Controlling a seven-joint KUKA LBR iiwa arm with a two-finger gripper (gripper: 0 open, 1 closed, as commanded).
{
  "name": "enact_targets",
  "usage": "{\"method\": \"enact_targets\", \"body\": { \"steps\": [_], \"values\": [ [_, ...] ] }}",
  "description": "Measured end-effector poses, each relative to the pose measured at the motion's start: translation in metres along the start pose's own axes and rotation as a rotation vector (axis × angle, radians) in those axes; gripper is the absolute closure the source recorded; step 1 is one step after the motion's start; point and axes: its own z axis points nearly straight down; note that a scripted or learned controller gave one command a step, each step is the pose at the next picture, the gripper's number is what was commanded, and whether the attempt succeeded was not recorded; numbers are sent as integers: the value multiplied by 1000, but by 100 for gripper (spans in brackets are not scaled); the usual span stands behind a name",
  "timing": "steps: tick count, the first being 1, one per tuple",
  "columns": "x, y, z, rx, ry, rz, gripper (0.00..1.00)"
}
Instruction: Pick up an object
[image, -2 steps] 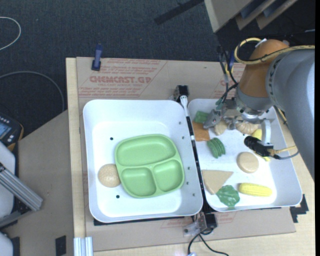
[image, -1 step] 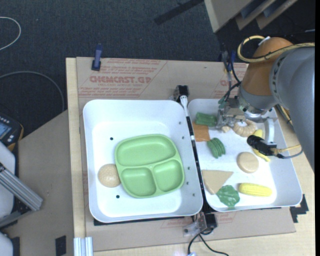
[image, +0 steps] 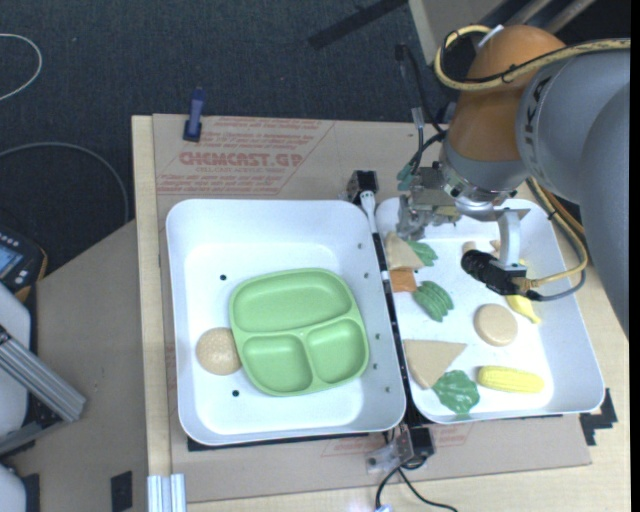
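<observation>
Small dark green leaf-shaped toy piece lies near the far left corner of the right shallow white bin, touching a pale tan flat piece that sits against that bin's left edge. The grey two-finger gripper hangs just above these two, over the same far left corner, under the arm's orange band. Its own body hides its opening from this angle, so I cannot tell whether it is wide or narrow.

Along the left edge, a little nearer, sits a small orange-brown block, with a green ridged toy vegetable just beside it toward the bin's middle. A tan triangular wedge lies toward the near left corner, and a bumpy green broccoli-like toy touches its near side by the near edge. A yellow toy corn cob lies just beside that, along the near edge. A round pale tan disc rests about mid-bin, with a small yellow curved piece just beside it toward the right edge.

In the left shallow white bin, a light green plastic divided plate fills the middle, and a round beige biscuit-like disc touches its side toward the left edge. Both bins rest side by side on a brown cardboard sheet with red print.
</observation>
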Motion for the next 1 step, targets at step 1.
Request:
{"method": "enact_targets", "body": {
  "steps": [1],
  "values": [
    [-6, 0, -5, 4, -2, 7, 100]
  ]
}}
